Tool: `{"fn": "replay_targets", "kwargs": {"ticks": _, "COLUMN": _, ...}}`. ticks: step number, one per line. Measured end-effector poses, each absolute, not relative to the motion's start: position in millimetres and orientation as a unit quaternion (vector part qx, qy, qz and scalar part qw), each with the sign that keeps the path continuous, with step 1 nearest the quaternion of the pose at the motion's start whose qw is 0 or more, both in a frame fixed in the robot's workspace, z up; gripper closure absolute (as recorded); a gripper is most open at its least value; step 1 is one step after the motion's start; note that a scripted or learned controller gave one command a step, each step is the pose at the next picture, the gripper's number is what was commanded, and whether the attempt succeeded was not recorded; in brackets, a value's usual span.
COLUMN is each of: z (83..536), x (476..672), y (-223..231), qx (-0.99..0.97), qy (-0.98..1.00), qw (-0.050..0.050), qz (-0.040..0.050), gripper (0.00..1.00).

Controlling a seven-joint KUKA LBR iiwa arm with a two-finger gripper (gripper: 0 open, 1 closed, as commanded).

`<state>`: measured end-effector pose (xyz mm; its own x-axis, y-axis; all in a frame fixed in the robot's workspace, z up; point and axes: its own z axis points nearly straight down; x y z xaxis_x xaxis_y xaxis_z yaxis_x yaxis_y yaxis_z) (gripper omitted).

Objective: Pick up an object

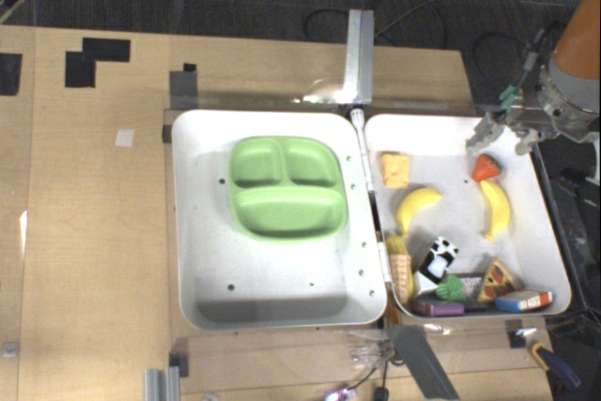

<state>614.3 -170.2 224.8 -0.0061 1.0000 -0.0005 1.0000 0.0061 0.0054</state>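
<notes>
My gripper [501, 138] hangs over the far right corner of the right bin [451, 138], its two grey fingers [481, 134] spread open with nothing between them. Just below it lies a small red-orange toy fruit [485, 168], and a yellow banana [496, 207] sits in front of that. A second banana [416, 205] and a yellow cheese wedge [395, 169] lie toward the bin's left side. A black-and-white toy [437, 260], a green piece [451, 288] and a pizza slice [498, 279] crowd the near edge.
The left bin [202, 230] holds a green divided plate [285, 185]. A metal post [361, 56] stands behind the seam between the bins. A purple bar [439, 306] and a blue-and-red marker [521, 300] lie along the right bin's front wall.
</notes>
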Motion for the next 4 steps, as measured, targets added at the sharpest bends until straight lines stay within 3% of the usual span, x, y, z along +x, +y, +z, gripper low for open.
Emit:
{"fn": "replay_targets", "kwargs": {"ticks": 1, "z": 225, "x": 614.3, "y": -170, "qx": 0.705, "qy": 0.709, "qw": 0.002, "qz": 0.0017, "gripper": 0.0}}
{"fn": "replay_targets", "kwargs": {"ticks": 2, "z": 93, "x": 613.9, "y": -205, "qx": 0.69, "qy": 0.724, "qw": 0.003, "qz": 0.0022, "gripper": 0.0}}
{"fn": "replay_targets", "kwargs": {"ticks": 3, "z": 90, "x": 579.8, "y": -206, "qx": 0.602, "qy": 0.799, "qw": 0.006, "qz": 0.0033, "gripper": 0.0}}
{"fn": "replay_targets", "kwargs": {"ticks": 4, "z": 103, "x": 582.6, "y": -205, "qx": 0.602, "qy": 0.799, "qw": 0.009, "qz": 0.0061, "gripper": 1.0}}
